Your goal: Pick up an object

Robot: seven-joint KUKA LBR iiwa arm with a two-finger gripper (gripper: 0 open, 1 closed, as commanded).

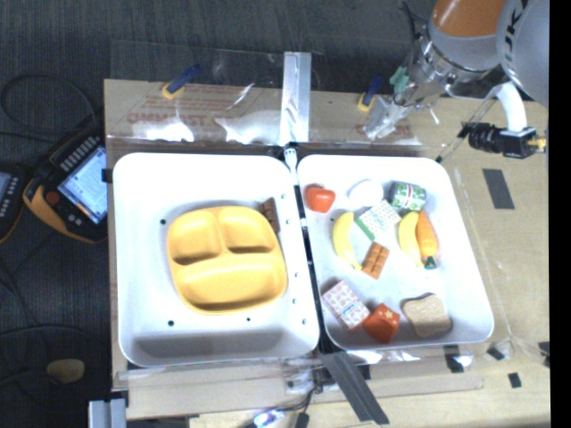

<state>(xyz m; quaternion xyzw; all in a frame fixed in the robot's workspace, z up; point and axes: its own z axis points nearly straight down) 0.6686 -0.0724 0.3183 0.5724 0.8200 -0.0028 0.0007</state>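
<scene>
Bench (500,239): tan surface carrying two shallow white bins side by side.

Left bin (134,266): holds a yellow divided tray (227,259), lying flat near the bin's centre. A small brown block (269,212) sits just beside the tray's upper right corner, close to the divider between the bins.

Right bin (468,275): holds the loose items. Near the upper edge: red tomato-like piece (318,198), white round piece (363,190), green-and-white can (408,195). Middle: banana (344,238), a green-and-white checked box (377,219) beside it, a brown waffle-like bar (376,259) just below the box, a second banana (408,234) touching a carrot (427,237) on its right. Lower edge: patterned pink-white block (344,302), red block (382,323) just beside it, bread slice (426,316).

Arm (482,12): grey with orange band, enters from upper right. Gripper (385,119) hangs above the bench just beyond the right bin's far rim, apart from every item. Nothing is seen between its fingers; whether they are spread or closed cannot be told from this view.

Off the bench, left: a handheld pendant (76,185) with a lit screen, on dark floor.
</scene>
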